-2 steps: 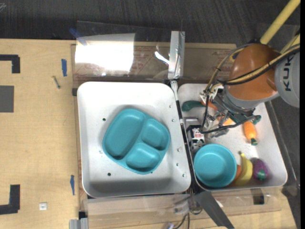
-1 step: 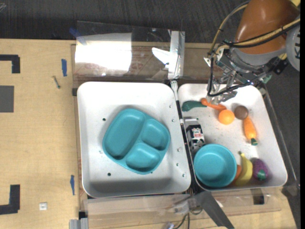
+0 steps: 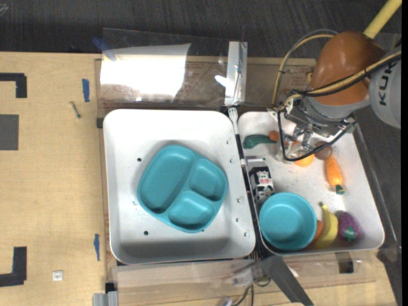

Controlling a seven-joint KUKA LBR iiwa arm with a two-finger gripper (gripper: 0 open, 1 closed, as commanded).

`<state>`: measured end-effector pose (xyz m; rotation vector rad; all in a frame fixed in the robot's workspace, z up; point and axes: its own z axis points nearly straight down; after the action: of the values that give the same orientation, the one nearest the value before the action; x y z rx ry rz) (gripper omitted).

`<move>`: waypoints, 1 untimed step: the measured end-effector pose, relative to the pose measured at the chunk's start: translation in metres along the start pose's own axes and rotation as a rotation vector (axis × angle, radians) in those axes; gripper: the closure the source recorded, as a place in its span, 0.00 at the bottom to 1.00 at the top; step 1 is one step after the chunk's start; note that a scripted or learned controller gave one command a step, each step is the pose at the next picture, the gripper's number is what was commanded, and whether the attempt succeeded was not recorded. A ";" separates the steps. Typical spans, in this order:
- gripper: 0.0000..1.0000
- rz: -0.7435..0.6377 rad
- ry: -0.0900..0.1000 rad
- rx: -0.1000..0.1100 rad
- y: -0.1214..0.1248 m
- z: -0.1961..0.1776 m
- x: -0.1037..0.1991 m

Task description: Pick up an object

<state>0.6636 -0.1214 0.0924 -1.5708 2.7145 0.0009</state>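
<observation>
Gripper [image 3: 299, 142] low in right bin [image 3: 363, 171], far end, over small orange piece [image 3: 305, 160]; can't tell its state. Best to center on piece, descend straight. Nearby: smooth plastic carrot [image 3: 334, 173], round teal bowl [image 3: 287, 220], banana [image 3: 328, 225]. Left bin [image 3: 121, 171]: teal divided plate [image 3: 183, 187].

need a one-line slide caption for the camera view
KUKA arm's gripper hovers over the right bin near a carrot and teal bowl; left bin holds a teal divided plate.
</observation>
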 end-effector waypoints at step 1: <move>1.00 -0.253 -0.001 0.005 0.018 0.003 0.011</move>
<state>0.6423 -0.1214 0.0890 -1.8987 2.4920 -0.0055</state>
